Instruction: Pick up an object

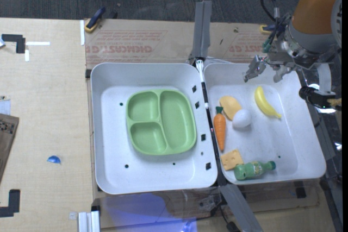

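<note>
- the gripper (267,69) is positioned above the far edge of the right bin (304,163), near its far right corner; the fingers are spread apart and nothing is held between them.
- a banana (266,102) is located in the right bin just below the gripper, toward the far right corner, not touched by the fingers.
- a white egg (241,118) and a pale yellow-orange object (230,106) are placed touching each other near the middle of the right bin.
- a carrot (219,127) is laid along the left edge of the right bin, with its green top pointing to the far edge.
- a cheese wedge (231,159) and a green bottle (254,169), laid on its side, are found by the near edge.
- a green divided plate (161,121) is seated in the middle of the left bin (109,95).
</note>
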### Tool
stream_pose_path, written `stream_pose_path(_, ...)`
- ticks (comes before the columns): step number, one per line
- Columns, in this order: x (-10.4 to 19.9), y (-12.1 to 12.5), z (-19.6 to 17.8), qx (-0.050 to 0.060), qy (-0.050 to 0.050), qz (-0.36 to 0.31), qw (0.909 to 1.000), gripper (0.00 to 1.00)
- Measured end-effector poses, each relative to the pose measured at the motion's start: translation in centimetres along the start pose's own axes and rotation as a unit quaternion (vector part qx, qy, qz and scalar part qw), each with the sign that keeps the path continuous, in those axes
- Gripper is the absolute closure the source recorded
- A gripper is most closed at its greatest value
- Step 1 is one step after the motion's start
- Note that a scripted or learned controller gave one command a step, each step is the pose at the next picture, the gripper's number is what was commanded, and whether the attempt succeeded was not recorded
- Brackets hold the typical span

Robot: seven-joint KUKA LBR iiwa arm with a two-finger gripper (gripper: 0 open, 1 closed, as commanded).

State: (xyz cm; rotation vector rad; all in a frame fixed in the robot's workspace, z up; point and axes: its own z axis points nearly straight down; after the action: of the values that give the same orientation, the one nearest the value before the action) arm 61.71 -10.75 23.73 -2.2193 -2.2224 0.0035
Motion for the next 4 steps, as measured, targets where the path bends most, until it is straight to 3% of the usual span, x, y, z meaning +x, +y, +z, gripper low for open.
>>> stream_pose_path(1, -5.3, 1.8, 9.6, -0.001, 0.000, -0.092, 0.9957, 0.00)
stream_pose_path(2, -8.1, 0.8, 14.6, -0.001, 0.000, -0.106, 0.9944, 0.00)
stream_pose_path(3, -8.3, 0.8, 13.6, -0.002, 0.000, -0.104, 0.9946, 1.00)
stream_pose_path(4, -6.3, 0.3, 12.3, -0.001, 0.000, -0.136, 0.9907, 1.00)
